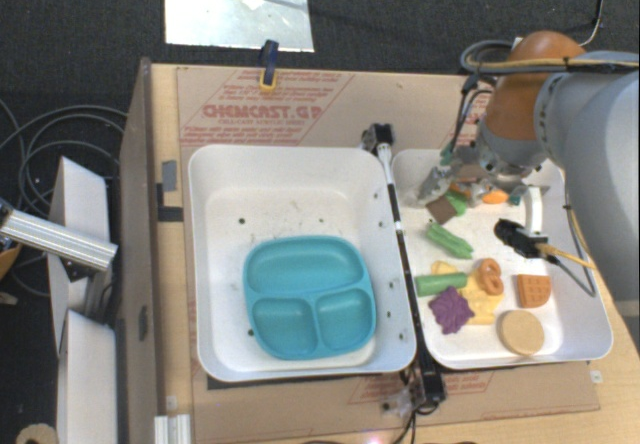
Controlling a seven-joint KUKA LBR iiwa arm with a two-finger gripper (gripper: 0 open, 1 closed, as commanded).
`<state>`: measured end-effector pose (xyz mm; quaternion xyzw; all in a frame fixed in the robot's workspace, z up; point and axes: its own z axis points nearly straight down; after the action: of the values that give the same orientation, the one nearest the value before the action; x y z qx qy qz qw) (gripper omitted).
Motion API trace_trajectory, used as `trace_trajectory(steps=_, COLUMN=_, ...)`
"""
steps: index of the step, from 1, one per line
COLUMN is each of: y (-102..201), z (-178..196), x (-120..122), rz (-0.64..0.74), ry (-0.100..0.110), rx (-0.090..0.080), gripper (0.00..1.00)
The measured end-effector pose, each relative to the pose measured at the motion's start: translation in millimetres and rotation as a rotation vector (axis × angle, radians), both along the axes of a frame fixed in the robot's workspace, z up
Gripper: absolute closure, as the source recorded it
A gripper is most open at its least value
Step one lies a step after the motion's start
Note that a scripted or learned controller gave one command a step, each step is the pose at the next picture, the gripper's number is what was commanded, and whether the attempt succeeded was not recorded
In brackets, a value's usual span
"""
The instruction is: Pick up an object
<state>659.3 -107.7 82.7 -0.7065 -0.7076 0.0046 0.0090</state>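
Where the grey arm [590, 102] reaches over the right bin [582, 324], the gripper [447, 188] hangs low at that bin's far left corner, close to the neighbouring bin's rim. Whether it is clenched, released or grasping anything cannot be told from this angle. Just beside it lie a small green piece [458, 202] and an orange piece [493, 197]. Nearer the camera, a long green pod [450, 239] lies at a slant, then a second green pod [440, 283], a purple grape cluster [452, 309], a yellow piece [487, 306], a pretzel [489, 275], a waffle [532, 290] and a round biscuit [522, 332]. The left bin [240, 202] holds a teal divided plate [300, 267].
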Motion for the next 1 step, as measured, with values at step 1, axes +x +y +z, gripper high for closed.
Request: trace_trajectory(steps=1, y=-0.4, z=10.7, x=0.9, rz=0.002, ry=-0.007, rx=-0.003, gripper=1.0)
